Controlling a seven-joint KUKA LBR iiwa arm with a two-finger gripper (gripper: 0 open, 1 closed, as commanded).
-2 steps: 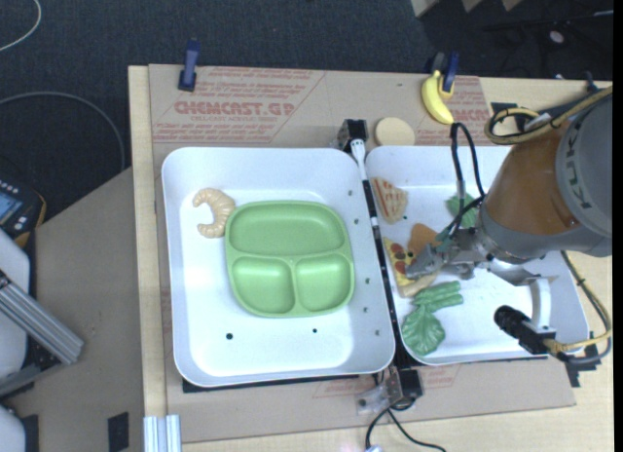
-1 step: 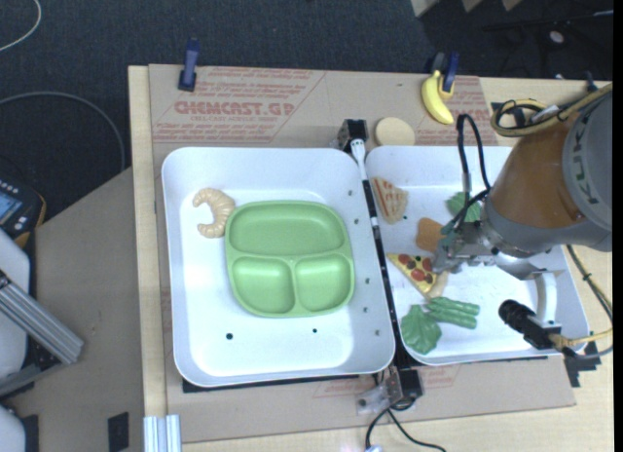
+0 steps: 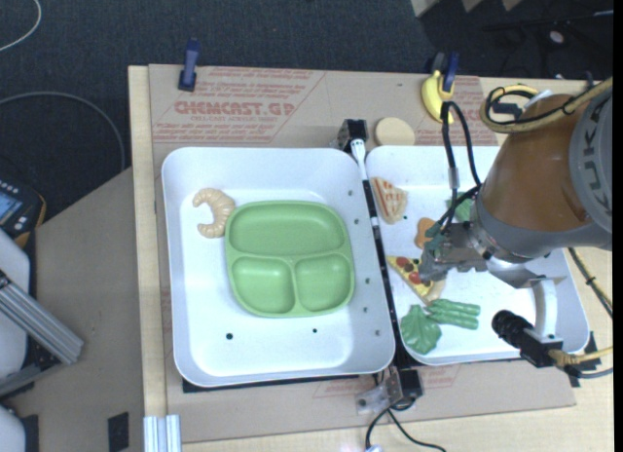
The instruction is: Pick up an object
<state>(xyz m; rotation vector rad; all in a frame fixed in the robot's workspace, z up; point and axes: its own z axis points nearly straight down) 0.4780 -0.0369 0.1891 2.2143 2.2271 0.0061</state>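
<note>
Target thing: a flat toy pizza slice in yellow with red and dark toppings [image 3: 413,278] lies in the right white bin [image 3: 574,319], close to the bin's left wall, just under the tool.
Long axis: it runs on a slant from upper left to lower right; which end is the tip is hard to make out, since the tool covers part of it.
Tool: the dark two-finger tool [image 3: 435,257] hangs low over the right bin at the pizza slice's upper right edge; whether it is released or clenched cannot be told.
Arm: the grey arm with its orange band [image 3: 540,182] covers much of the right bin and is cut off at the frame's right side.
Partly hidden: a small orange toy piece [image 3: 425,231] peeks out just above the tool; its shape is unclear.
Other things, right bin: a tan and red toy sandwich wedge [image 3: 389,199] near the upper left corner; a green leafy toy vegetable [image 3: 435,320] near the lower left.
Left bin: a pale green three-part plastic plate [image 3: 289,257] with a tan toy croissant [image 3: 213,210] just beside its upper left corner.
Writing: red print on the brown cardboard sheet on the bench [image 3: 238,104] reads "CHEMCAST", followed by letters resembling "G P"; the smaller lines are too small to read.
</note>
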